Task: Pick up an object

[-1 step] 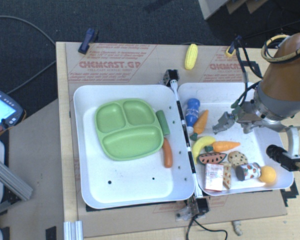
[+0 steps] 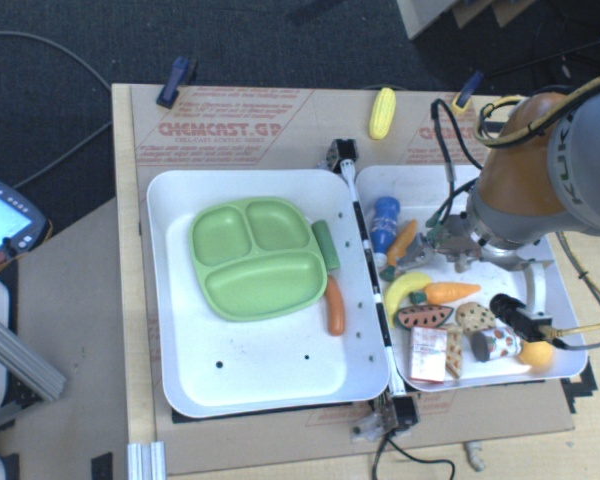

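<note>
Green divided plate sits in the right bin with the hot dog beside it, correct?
Not quite: the camera view shows the green divided plate in the left bin, not the right. The hot dog does lie beside it.

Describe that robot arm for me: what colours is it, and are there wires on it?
The arm is grey with a rounded orange band above the wrist. Black cables loop along it, one with yellow. Its hand is small, grey metal.

arm cut off at right edge | right bin partly hidden by arm
</note>
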`<state>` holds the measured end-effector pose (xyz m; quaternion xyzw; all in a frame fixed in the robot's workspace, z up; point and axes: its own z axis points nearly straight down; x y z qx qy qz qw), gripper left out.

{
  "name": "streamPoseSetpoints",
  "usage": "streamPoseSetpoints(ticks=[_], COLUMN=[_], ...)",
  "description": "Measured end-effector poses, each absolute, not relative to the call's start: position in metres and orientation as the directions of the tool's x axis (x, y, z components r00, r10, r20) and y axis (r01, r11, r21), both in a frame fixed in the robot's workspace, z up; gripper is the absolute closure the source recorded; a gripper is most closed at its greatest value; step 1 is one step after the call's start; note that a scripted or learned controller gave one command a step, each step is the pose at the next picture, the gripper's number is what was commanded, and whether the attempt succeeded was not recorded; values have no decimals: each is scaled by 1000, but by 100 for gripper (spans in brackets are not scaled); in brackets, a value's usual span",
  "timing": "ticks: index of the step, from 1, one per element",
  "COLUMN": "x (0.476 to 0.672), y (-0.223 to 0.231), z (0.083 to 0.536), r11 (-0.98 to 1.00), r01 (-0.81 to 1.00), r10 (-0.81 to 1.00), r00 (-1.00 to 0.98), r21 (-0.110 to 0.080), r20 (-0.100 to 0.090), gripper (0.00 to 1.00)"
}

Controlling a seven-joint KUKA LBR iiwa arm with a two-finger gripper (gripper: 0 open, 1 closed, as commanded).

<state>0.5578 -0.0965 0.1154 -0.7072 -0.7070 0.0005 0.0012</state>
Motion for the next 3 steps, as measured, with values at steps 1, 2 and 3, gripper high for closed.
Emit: streamPoseSetpoints(ticks=[1,2,3], x=[524,587,663], y=[-94,-104,-108], z=[84,85,83], r11=[-1,0,1], r01=[1000,1000,1000], r10=[1000,1000,1000], r00=[1,0,-1], r21=[-1,1,-20], r20=[1,0,2], gripper=[0,0,0])
